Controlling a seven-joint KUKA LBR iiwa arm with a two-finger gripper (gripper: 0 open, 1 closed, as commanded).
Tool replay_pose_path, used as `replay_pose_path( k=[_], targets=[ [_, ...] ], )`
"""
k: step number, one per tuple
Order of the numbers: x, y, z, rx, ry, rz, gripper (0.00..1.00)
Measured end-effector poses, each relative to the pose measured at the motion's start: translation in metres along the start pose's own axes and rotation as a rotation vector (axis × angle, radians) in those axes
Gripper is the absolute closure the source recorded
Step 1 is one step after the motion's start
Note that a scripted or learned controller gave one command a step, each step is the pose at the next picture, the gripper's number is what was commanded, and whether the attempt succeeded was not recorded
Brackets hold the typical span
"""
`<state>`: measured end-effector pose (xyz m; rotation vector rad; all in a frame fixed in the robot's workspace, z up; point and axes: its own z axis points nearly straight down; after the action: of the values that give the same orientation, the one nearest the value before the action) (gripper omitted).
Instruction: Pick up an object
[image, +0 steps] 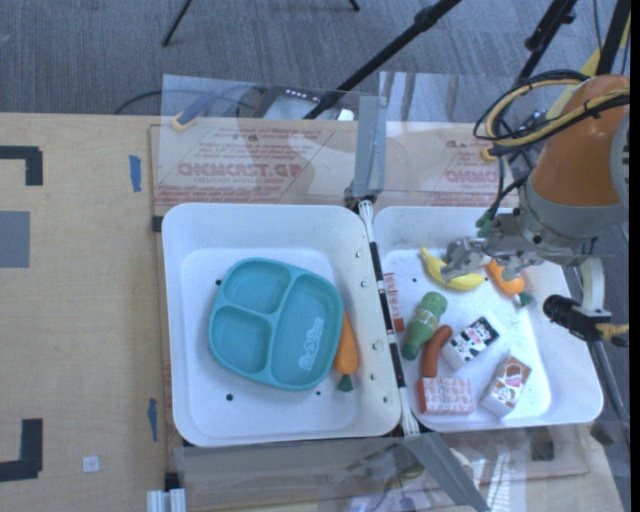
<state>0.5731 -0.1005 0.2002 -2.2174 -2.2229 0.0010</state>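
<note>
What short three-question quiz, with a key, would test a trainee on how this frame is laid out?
1. True or false: the teal divided plate lies in the left bin.
2. Which item lies beside that plate in the same bin: A) carrot, B) green bottle, C) banana?
3. Fill in: the pincer hovers over the ___ bin, near the banana.

Key: 1 true; 2 A; 3 right.
</note>
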Motion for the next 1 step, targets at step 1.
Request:
replay_pose_path(
  k=[1],
  targets=[
    [-0.0581,0.064,0.1134,-0.007,-0.002,0.097,0.0]
  ],
)
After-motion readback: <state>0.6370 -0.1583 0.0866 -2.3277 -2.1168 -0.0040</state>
